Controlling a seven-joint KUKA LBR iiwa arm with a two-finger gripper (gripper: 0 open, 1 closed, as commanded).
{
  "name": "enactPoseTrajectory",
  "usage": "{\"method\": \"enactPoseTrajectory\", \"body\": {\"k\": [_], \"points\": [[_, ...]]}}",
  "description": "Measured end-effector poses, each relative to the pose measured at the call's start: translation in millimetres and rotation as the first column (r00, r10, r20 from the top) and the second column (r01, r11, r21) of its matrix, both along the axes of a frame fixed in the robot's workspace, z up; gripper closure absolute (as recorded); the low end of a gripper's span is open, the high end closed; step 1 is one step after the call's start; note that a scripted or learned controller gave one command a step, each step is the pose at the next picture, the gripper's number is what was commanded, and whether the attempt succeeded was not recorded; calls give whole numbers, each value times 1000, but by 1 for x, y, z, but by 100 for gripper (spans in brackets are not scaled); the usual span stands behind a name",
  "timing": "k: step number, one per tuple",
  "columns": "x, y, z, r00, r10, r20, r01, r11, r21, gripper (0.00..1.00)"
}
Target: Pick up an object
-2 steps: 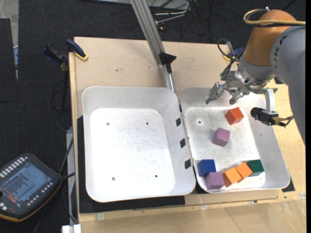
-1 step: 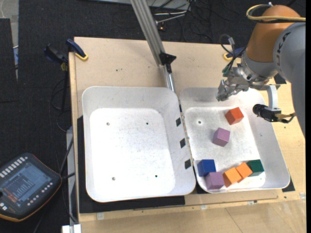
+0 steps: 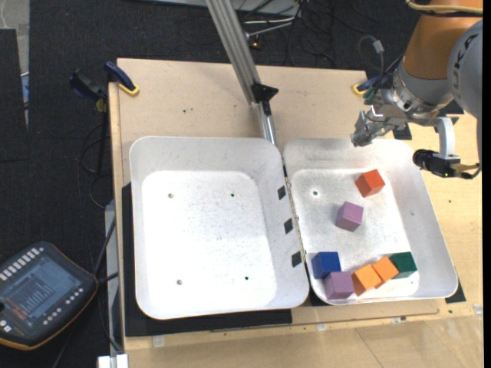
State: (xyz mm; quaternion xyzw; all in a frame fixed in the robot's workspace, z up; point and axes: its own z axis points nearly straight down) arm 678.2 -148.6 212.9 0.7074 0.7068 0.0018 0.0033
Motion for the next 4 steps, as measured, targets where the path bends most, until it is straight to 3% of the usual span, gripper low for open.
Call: {"method": "enactPoseTrajectory", "body": {"k": [2, 4], "points": [[2, 0, 84, 1000, 3, -1, -3, 1000, 0, 100], [-43, 92, 77, 1000, 8, -9, -8, 1000, 3, 100]]}}
